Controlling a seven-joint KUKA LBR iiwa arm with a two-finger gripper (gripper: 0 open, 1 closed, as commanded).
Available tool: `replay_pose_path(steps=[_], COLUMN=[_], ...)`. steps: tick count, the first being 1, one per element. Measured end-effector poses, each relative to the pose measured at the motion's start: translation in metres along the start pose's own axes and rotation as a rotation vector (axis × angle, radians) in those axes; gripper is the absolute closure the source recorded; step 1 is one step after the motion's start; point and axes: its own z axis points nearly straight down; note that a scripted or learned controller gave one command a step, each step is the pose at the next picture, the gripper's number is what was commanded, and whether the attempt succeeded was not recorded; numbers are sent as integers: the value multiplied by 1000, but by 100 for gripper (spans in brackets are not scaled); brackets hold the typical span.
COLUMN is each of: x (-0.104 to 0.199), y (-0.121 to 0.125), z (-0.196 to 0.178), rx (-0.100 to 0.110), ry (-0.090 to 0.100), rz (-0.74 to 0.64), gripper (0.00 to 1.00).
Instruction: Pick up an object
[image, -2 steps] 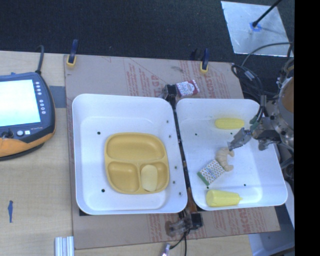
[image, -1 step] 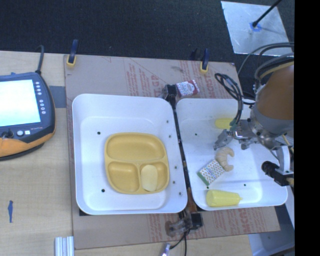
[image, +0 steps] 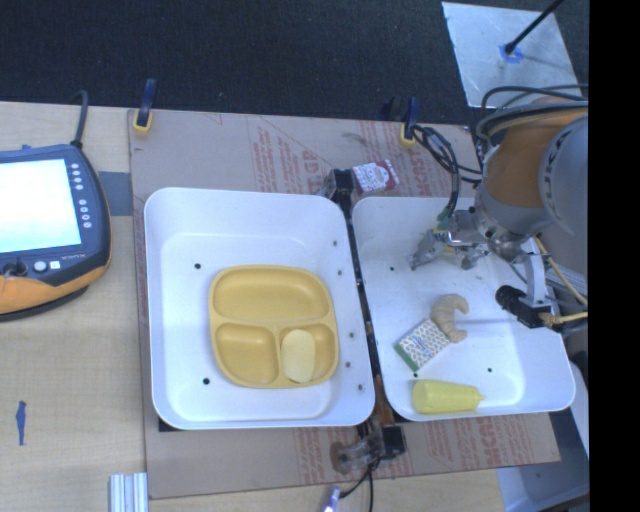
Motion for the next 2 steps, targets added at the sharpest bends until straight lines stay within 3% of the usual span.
replay_pose_path(steps=[1,2], x=[2,-60], y=[-47,21], z=[-4,-2], rx=[-1,-3], ry=[-1,1], rz=[2,3], gripper=[0,0])
